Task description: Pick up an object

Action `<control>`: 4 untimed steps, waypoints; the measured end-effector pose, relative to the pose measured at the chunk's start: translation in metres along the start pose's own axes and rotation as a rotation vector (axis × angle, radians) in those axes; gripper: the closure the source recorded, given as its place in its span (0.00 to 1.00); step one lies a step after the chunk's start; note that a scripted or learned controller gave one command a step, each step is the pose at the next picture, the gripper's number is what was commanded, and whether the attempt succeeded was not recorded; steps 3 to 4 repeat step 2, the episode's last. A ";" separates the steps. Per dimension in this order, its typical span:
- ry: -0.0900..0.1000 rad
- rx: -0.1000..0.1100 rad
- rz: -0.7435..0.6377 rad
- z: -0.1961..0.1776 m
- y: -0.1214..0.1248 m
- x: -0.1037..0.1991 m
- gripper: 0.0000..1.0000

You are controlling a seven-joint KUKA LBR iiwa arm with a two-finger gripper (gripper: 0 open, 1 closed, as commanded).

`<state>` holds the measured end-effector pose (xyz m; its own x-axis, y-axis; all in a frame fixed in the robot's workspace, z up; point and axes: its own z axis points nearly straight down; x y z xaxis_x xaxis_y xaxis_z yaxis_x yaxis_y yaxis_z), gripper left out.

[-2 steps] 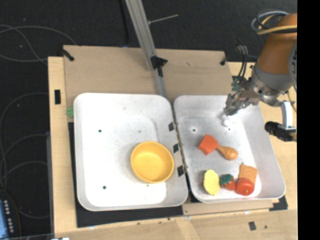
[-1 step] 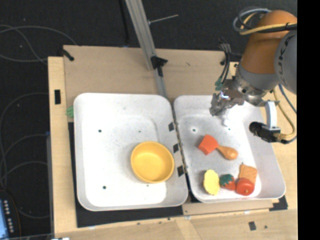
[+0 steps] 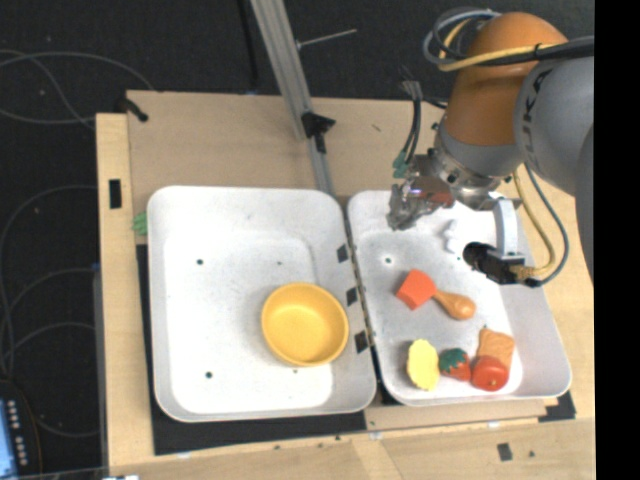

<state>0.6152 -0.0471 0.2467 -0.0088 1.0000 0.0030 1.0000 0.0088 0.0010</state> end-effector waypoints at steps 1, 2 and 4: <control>-0.001 0.004 0.002 0.006 0.002 0.049 1.00; 0.000 -0.001 0.000 -0.002 -0.002 0.103 1.00; 0.000 -0.001 0.000 -0.002 -0.002 0.103 1.00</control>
